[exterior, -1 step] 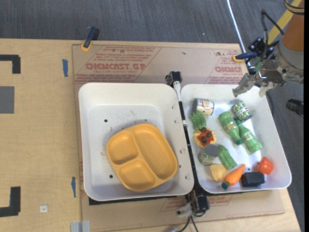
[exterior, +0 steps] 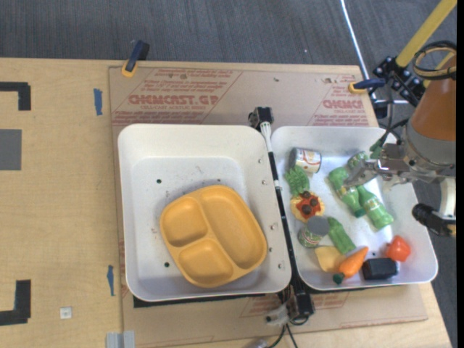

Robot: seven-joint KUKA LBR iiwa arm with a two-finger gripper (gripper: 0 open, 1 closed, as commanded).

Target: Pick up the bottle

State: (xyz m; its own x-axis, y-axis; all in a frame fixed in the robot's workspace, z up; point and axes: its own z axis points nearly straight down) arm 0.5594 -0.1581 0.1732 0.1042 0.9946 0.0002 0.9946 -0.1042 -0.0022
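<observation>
The bottle (exterior: pixel 377 212) is green with a pale label and lies on its side in the right bin (exterior: pixel 429 270), towards its right half. My gripper (exterior: pixel 360 177) hangs low over the bottle's upper left end, reaching in from the right under the orange band. A second green piece (exterior: pixel 339 180) lies just left of the gripper, close against the bottle's top. The gripper's body hides how it stands around the bottle.
The right bin also holds a silver can (exterior: pixel 307 159), a green leafy toy (exterior: pixel 296 179), a tin (exterior: pixel 314 233), a green cucumber (exterior: pixel 340 235), a carrot (exterior: pixel 352 262), a black block (exterior: pixel 379 269) and a red tomato (exterior: pixel 398 249). A yellow divided plate (exterior: pixel 212 235) lies in the left bin (exterior: pixel 138 194).
</observation>
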